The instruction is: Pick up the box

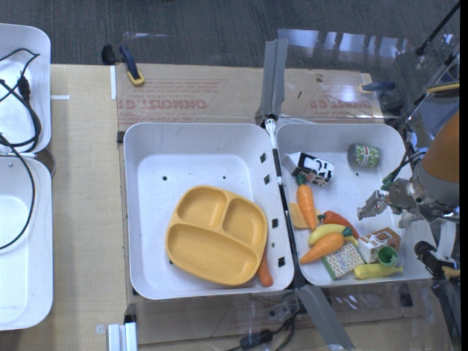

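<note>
Approach step: we see the claw (374,205), its state indeterminable, above the small orange-and-white carton box (382,241) at lower right; next, descend.

Two bins sit side by side on the bench. The left bin (146,196) holds a divided plate (217,234), with a small carrot (265,273) at the plate's near right edge. In the right bin (333,130), a can (363,155) lies at the far side, with a toy cow (316,169) to its left. Nearer, two carrots (307,207) (323,247) and a banana (329,232) cluster at the left. The box (380,244) lies near the right wall, a flat packet (343,260) to its left. The gripper (391,202) hangs just beyond the box.
</note>
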`<state>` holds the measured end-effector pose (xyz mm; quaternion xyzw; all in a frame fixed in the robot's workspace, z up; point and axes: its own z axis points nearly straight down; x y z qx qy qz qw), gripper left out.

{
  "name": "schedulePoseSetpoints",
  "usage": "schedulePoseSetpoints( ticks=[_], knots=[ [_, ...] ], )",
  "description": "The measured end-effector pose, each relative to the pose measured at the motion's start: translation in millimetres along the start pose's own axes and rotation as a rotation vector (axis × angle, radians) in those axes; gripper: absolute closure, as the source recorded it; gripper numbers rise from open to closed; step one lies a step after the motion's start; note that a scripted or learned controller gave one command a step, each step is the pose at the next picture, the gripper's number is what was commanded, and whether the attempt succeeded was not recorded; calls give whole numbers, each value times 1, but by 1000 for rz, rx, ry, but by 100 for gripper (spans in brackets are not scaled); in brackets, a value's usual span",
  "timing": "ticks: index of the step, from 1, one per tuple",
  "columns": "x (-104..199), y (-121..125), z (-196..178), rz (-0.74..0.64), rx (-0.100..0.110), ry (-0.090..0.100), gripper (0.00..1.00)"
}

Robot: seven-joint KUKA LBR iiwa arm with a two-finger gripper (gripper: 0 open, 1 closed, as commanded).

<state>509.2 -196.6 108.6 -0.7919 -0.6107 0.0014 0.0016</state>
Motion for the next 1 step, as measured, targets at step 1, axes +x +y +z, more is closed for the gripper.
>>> schedulePoseSetpoints(
  ticks=[1],
  knots=[
    [-15, -12, 17, -133, -1, 11, 0]
  ],
)
